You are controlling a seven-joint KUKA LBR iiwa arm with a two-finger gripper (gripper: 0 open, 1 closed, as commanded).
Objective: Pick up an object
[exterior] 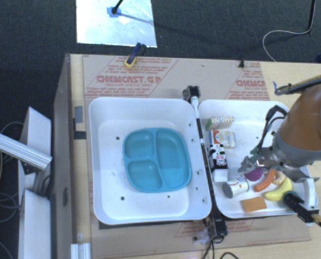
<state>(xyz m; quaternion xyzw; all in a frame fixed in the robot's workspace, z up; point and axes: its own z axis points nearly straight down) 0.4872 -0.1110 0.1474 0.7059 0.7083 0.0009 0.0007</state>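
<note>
My hand (255, 165) hangs low over the right bin (241, 212), placed above the crowded near corner because that is where the small things lie thickest. Just under it sits a purple piece (253, 173), touching or nearly touching an orange, carrot-like piece (267, 181) and a yellow banana (279, 190). A small white can (236, 188) lies on its side just to the left, and a flat orange block (253, 204) rests near the front wall. Any of these would serve as the thing to pick up; the purple piece looks the likeliest, judging by where I am poised.

Whether my fingers are spread or pressed together I cannot tell — my own wrist and arm (306, 131) cover them from above, and only a few grey edges show. Nothing is visibly between them, so I claim no grip.

Further back in the same bin lie a printed carton (220, 140) and a small spotted packet (218, 123), both too small to read. The left bin (103, 161) holds a blue divided tray (156, 159), well apart from me — untouched. My arm runs off the right edge, so its upper part is cut off.
</note>
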